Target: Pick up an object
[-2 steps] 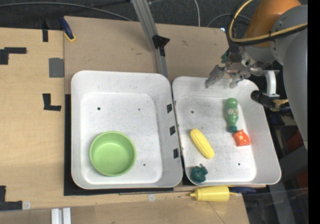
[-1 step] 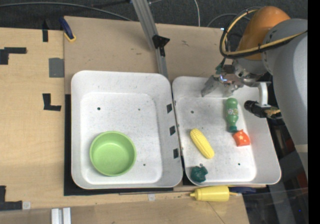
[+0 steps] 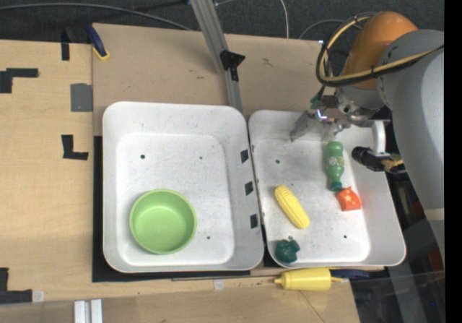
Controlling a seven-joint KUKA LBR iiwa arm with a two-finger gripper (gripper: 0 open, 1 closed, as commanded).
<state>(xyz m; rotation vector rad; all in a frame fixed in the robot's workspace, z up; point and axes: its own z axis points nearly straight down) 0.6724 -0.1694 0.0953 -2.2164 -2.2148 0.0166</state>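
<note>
Your gripper [image 3: 307, 125] hangs over the far left corner of the right bin [image 3: 382, 249], its fingers [image 3: 299, 128] spread apart and holding nothing. Judge this as the approach step: no object has been picked up yet.

Nearest candidate is the green bottle [image 3: 334, 164], lying lengthwise just to the right of the fingers, with a small orange-red toy [image 3: 349, 199] touching or nearly touching its near end. The corn cob [image 3: 291, 207] lies tilted in the bin's middle, apart from the rest. A dark green toy [image 3: 287, 250] sits against the near left corner.

The next move calls for you to centre over one object, turn the fingers across its narrow side, then descend. The corn has open floor all round, so it looks the easiest. The bottle stands close to the arm's wrist and the orange-red toy; the dark green toy is crowded by the rim.

The left bin [image 3: 115, 126] holds a green bowl [image 3: 162, 221]. A yellow bottle [image 3: 307, 280] lies on the worktop [image 3: 43, 191] outside the near rim.
</note>
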